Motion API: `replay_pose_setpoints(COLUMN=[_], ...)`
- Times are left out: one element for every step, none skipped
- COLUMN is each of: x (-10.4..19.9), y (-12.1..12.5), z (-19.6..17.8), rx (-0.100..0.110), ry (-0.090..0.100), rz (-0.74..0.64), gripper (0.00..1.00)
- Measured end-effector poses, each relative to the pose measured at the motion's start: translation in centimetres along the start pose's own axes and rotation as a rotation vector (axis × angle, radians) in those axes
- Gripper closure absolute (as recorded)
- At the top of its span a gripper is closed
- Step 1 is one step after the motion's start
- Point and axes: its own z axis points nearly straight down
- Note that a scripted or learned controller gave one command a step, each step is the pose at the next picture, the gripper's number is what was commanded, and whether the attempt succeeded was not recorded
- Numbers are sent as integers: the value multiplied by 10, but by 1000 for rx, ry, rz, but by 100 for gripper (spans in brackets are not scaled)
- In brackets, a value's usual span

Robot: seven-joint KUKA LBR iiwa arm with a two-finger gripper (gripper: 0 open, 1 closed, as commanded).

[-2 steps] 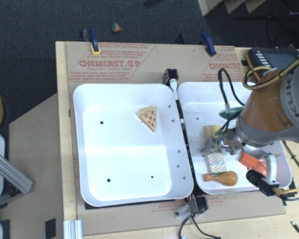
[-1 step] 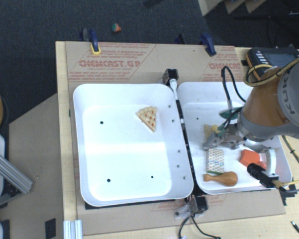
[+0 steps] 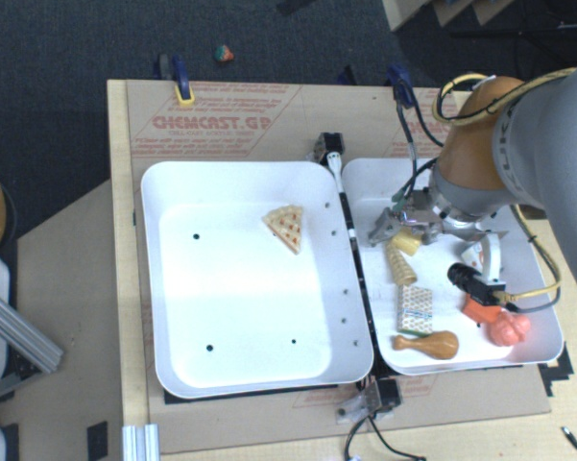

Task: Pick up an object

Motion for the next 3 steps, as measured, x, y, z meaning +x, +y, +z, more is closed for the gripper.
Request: replay_pose_setpoints(x=[-2, 39, 22], y=[-3, 74, 69], z=[-10, -106, -99], rx=[3, -8, 6], ry=[0, 0, -1], rz=[3, -1, 6], gripper=[100, 100, 100])
